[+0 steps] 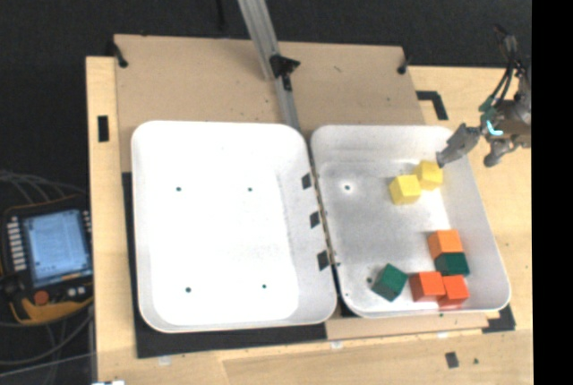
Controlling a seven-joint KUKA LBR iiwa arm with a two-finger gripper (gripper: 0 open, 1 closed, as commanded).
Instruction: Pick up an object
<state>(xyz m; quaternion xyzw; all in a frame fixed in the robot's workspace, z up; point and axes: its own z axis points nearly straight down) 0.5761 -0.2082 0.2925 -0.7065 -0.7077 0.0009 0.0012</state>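
The right bin (358,222) holds several small blocks. Two yellow blocks (405,189) (430,175) lie close together near its upper right. An orange block (445,243) and a dark green block (452,263) sit by the right wall. Two more orange blocks (428,285) (455,288) and a green block (389,282) rest along the front edge. My gripper (476,149) hangs over the bin's upper right corner, just right of the yellow blocks. It is open, its fingers (457,144) spread, with nothing between them.
The left bin (224,222) lies beside the right one. A slanted metal pole (260,16) crosses the back of the bench. A control pendant with a lit screen (49,249) sits off the bench's left side.
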